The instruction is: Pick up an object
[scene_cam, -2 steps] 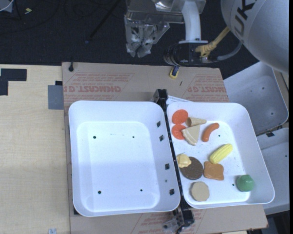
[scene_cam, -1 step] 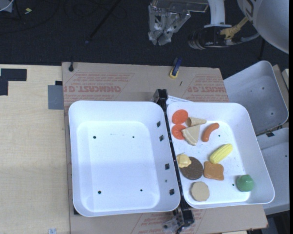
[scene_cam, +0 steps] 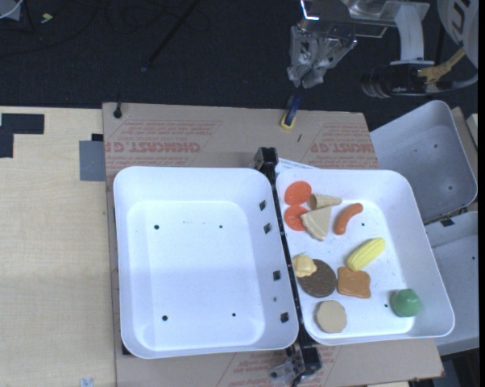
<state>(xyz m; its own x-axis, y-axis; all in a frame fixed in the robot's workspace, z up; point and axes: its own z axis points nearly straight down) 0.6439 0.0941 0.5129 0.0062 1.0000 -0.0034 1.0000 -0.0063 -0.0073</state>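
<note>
The tool [scene_cam: 309,72] hangs high above the far edge of the worktop [scene_cam: 41,240], well apart from both bins; whether it is released or clenched cannot be told. The toy foods lie in the right bin [scene_cam: 424,240]: a corn cob [scene_cam: 365,254], a sausage [scene_cam: 347,218], a green ball [scene_cam: 404,302].

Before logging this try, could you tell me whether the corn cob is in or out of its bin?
In: the corn cob lies inside the right bin.

Printed in red, upside down, on the cardboard sheet [scene_cam: 186,139] below the end effector [scene_cam: 311,71]: "CHEMCAST".
</note>
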